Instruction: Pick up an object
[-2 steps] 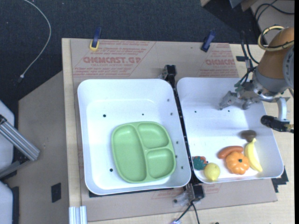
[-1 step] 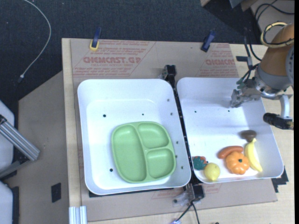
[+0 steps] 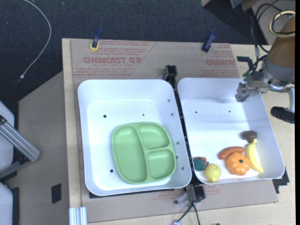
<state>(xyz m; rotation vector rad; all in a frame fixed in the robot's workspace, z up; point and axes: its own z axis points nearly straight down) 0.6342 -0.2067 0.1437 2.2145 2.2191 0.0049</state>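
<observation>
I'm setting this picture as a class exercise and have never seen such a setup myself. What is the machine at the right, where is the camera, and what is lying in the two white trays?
One camera looks down at a slant on a bench with two shallow white bins. The grey robot arm with an orange band reaches in from the right; its two-finger gripper hangs over the far edge of the right bin, with nothing between its fingers. The left bin holds a green divided plastic plate. The right bin's near corner holds toy food: a yellow banana, an orange pumpkin, a yellow lemon, an orange-red sausage shape, a small brown piece and a small teal and red piece.

Arm cut off at right edge (claw fingers blurred).
</observation>
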